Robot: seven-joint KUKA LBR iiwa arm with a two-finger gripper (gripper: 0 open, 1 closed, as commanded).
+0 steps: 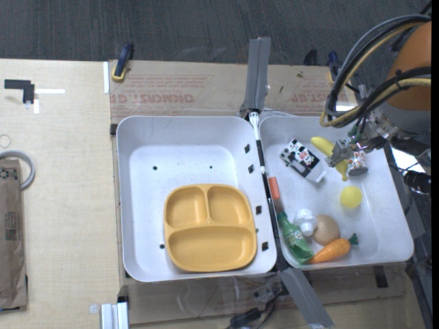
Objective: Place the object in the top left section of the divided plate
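The metal two-finger gripper hangs over the right white bin; whether it is open or closed, I cannot tell. A yellow banana lies just left of it, and the yellow divided plastic plate sits far left.

A: What colours are in the bins?

B: Both bins are white; the left bin holds a mustard-yellow divided plate, plain, no pattern.

A: And the right bin?

B: A small carton printed in black-and-white cow patches, a yellow banana at the far side, a pale yellow ball, a tan potato-like piece, an orange carrot with a green tip, a green leafy packet and a white lump.

A: The arm?

B: Grey with an orange band, trailing black and yellowish cables. The bench is pale wood, with brown cardboard lettered in red at the far side.
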